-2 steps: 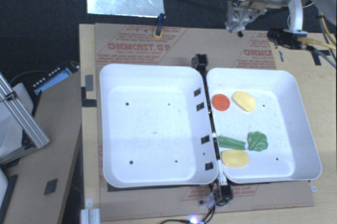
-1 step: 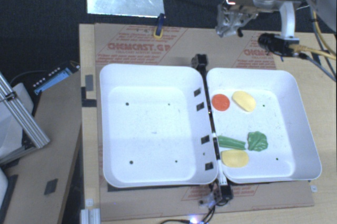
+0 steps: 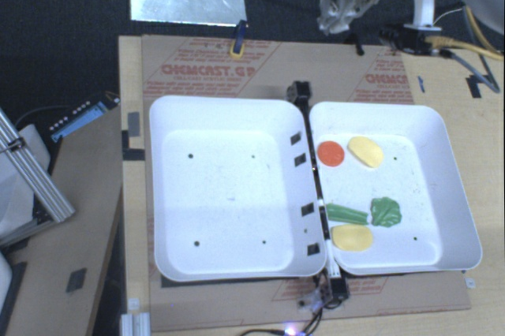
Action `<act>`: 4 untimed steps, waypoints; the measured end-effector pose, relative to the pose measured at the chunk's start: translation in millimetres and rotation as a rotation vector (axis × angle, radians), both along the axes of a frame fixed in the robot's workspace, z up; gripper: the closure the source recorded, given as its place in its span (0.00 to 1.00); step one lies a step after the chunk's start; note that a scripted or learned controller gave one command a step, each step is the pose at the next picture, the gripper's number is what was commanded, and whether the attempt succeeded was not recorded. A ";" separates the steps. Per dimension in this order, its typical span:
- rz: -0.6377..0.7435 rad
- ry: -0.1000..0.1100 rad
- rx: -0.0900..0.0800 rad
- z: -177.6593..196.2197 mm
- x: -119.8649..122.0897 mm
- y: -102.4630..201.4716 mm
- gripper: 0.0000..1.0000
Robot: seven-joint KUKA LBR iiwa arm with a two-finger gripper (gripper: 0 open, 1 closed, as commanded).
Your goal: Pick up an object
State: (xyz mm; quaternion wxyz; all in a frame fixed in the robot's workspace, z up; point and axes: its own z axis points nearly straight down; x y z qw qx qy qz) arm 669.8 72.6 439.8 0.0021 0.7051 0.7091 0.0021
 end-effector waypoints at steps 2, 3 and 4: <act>0.003 0.005 0.004 16.7 -126.5 32.8 1.00; -0.009 0.003 -0.002 2.2 -62.7 -13.6 1.00; -0.002 -0.001 -0.001 26.0 -16.0 -11.4 1.00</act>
